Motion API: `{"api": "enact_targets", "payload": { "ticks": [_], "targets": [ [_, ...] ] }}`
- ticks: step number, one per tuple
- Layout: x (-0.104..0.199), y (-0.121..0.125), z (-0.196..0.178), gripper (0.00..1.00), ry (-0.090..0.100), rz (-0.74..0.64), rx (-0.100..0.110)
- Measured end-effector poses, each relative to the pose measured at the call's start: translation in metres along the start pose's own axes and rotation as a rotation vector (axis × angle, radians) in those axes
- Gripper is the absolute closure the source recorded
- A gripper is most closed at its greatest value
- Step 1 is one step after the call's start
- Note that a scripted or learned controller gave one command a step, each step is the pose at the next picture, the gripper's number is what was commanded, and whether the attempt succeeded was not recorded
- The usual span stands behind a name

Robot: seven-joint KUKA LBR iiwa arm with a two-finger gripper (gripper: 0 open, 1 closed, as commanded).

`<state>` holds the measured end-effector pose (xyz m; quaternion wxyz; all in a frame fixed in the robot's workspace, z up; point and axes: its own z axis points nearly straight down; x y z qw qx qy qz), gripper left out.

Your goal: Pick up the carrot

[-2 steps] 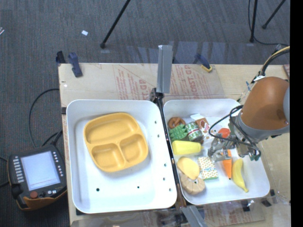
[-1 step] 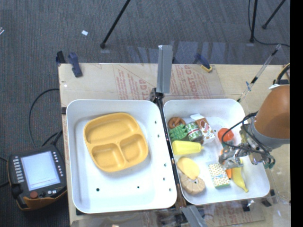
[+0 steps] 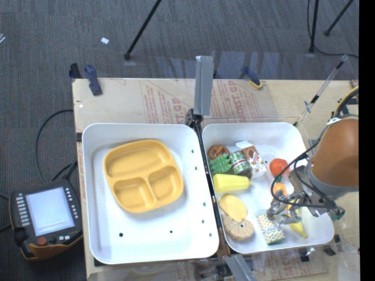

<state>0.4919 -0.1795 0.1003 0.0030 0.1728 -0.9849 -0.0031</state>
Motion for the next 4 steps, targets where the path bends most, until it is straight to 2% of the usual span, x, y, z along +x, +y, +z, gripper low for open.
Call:
{"api": "enact_targets", "payload": {
  "ticks": [1, 2, 3, 4],
  "targets": [
    [-0.005, -0.035, -0.149, 1.00, -0.014, 0.009, 0.012],
    [-0.003, -0.034, -0.006, 1.00, -0.001, 0.371, 0.001],
    [-0.029, 0.008, 0.013, 1.00, -0.006, 0.128, 0.004],
    [-0.052, 0.038, -0.074, 1.00, -0.012, -0.009, 0.009]
  ]
}}
